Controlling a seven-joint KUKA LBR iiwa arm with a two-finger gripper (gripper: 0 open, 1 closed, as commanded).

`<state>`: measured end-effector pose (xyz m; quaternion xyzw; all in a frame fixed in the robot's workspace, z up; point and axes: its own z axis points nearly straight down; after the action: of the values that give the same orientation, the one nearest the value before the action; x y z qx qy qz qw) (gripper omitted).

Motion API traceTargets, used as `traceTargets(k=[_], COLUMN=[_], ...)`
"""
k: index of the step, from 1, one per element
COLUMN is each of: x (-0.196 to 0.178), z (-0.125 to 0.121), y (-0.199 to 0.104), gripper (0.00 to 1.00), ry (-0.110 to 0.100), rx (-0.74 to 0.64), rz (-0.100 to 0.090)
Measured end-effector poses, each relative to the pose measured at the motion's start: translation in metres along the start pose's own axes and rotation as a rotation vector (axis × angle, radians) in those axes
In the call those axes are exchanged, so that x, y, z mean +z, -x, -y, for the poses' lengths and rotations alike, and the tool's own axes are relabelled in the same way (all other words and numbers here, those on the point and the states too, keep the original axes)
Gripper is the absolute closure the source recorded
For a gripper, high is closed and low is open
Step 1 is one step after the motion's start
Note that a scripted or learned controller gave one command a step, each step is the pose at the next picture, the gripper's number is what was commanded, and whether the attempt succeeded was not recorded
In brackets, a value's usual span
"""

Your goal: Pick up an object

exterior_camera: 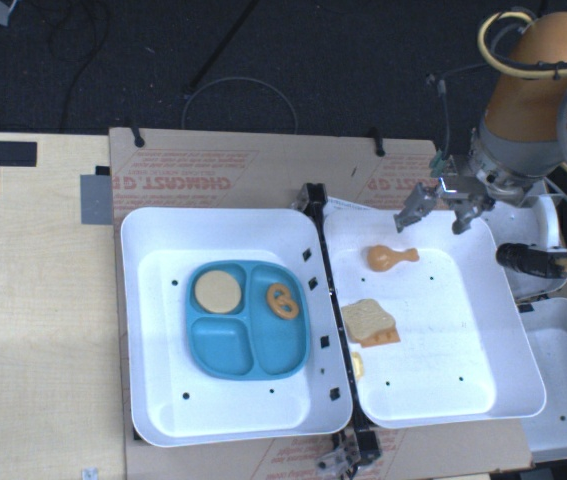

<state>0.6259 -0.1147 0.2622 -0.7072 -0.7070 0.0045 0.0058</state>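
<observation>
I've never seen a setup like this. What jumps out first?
The blue plate in the left bin stands out, holding a round cracker and a pretzel. At upper right the orange-banded arm holds its open tool over the right bin's far edge, above a toy drumstick.

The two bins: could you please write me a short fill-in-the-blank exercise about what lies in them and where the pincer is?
1. The blue tray lies in the ____ bin.
2. The pretzel sits in a compartment of the ____.
3. The sandwich and the drumstick lie in the ____ bin.
4. The pincer hangs over the right bin's ____ edge.

Missing words: left; tray; right; far
</observation>
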Motion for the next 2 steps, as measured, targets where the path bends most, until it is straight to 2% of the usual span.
traceTargets(k=[1,2], x=[-0.007,0.055], z=[-0.002,-0.007], y=[0.000,0.004], gripper=[0.00,0.00], ry=[0.011,0.006], rx=[-0.001,0.000], rz=[0.001,0.001])
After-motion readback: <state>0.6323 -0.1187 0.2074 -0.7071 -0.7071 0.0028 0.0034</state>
